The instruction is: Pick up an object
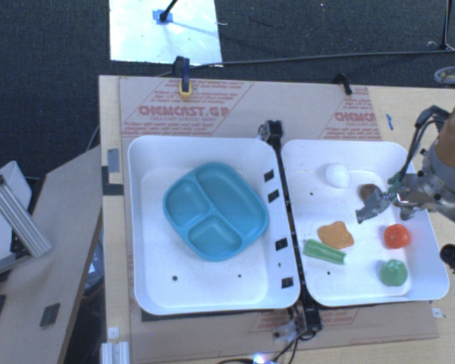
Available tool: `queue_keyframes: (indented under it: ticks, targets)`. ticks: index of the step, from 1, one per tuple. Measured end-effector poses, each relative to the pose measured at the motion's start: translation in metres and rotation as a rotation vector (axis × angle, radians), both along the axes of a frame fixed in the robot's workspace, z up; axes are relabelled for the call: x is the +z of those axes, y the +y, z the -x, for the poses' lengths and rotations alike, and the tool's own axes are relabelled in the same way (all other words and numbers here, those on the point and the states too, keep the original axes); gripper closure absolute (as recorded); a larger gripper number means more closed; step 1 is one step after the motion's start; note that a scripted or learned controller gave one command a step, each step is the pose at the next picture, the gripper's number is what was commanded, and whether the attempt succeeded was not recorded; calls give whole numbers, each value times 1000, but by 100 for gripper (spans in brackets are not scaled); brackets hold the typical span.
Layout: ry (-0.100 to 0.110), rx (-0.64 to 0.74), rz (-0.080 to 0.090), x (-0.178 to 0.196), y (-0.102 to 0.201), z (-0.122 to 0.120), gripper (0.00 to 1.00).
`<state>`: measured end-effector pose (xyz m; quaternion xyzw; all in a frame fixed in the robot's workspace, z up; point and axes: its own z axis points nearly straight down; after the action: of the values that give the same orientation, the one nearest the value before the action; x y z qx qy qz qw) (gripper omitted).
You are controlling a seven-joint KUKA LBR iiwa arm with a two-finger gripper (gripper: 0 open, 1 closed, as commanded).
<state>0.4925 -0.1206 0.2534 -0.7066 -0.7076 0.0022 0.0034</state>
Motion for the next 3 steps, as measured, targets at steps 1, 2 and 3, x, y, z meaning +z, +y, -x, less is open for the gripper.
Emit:
queue_keyframes:
  ticks: [1, 2, 3]
  targets:
    - [-10, 2, 2, 5, 0, -2, 0]
    - [-7, 0, 1, -39, 2, -8, 0]
    - [-5, 0, 0, -97, 10, -6, 0]
